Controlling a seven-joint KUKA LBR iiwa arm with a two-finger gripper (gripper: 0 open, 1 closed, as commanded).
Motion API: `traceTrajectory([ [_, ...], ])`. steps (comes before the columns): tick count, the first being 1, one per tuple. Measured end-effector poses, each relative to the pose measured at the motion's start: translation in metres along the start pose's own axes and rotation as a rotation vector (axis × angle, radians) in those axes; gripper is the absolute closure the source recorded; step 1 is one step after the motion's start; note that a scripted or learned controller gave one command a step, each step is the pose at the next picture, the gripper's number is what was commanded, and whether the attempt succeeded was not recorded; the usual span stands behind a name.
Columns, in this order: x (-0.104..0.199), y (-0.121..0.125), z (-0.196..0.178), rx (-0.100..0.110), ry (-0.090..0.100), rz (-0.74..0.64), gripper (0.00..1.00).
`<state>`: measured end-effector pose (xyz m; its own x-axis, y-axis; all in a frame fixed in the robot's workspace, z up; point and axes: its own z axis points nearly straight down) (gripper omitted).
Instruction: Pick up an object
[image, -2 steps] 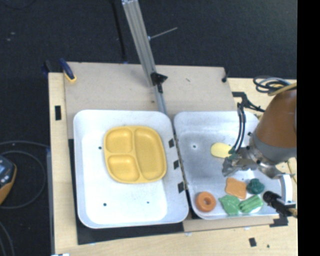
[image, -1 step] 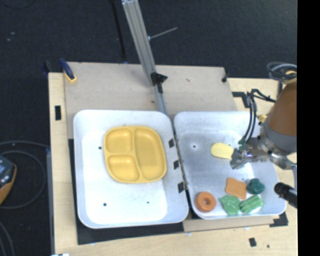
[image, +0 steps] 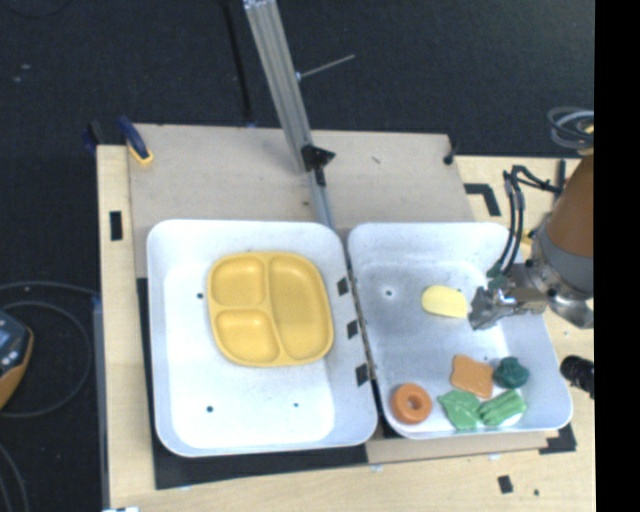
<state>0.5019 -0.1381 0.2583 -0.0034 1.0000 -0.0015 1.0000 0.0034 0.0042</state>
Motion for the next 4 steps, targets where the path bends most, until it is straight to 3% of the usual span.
traceTrajectory([
  [2,0.107,0.015,0.024,0.005,0.003,-0.005,1.0],
  [4,0.215,0.015,0.009,0.003,0.003,-0.006,1.0],
])
